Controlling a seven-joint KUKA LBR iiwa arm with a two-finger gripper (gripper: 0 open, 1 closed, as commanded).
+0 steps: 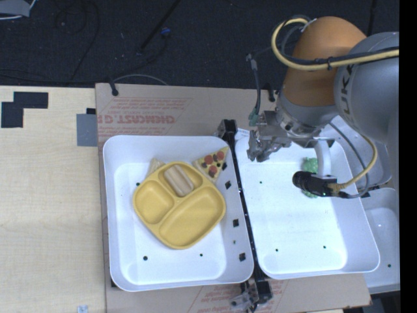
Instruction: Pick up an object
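Arm (368,83) reaches in from the right, wrist over the far edge of the right bin (306,240). End effector (260,150) hangs above that bin's far-left corner, close to the divider between the two bins. Cannot tell from this angle whether it is apart or together; nothing is visibly clamped in it.

Candidate objects:
- Green object (311,166): in the right bin, far-right part, partly hidden by robot hardware. Well apart from the end effector.
- Yellow plate (189,223): three compartments, lying flat in the middle of the left bin (117,240).
- Tan block (177,179): resting in the plate's far compartment.
- Pizza slice (214,163): in the left bin's far-right corner, just beside the plate rim and near the divider. Of all the objects, it lies nearest the end effector, but on the other side of the divider.

Both bins sit on a cardboard sheet (169,113) on the pale worktop (45,207).
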